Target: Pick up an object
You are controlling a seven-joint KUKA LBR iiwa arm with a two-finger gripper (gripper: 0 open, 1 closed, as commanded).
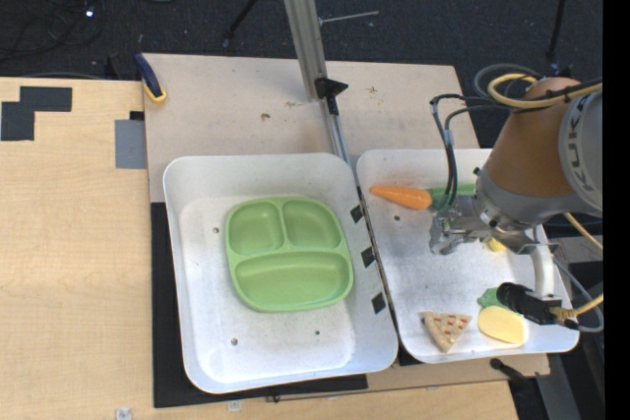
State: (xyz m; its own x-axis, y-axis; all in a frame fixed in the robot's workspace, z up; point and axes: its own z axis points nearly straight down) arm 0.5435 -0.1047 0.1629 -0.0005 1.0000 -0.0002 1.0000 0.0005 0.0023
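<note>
- No pick is finished: the gripper (445, 239) sits low over the right bin (413, 320), and whether it is wide or narrow cannot be told.
- The likeliest target, a toy carrot (401, 197), lies just beside it near the bin's far edge: orange, tapered, green-tipped.
- A pizza slice (445, 329) and a yellow piece (503, 325) lie untouched.

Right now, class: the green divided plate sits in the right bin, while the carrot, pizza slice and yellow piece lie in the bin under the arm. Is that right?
One thing is wrong. The camera view shows the green divided plate in the left bin, not the right one. The carrot, pizza slice and yellow piece do lie in the right bin, under the arm.
</note>
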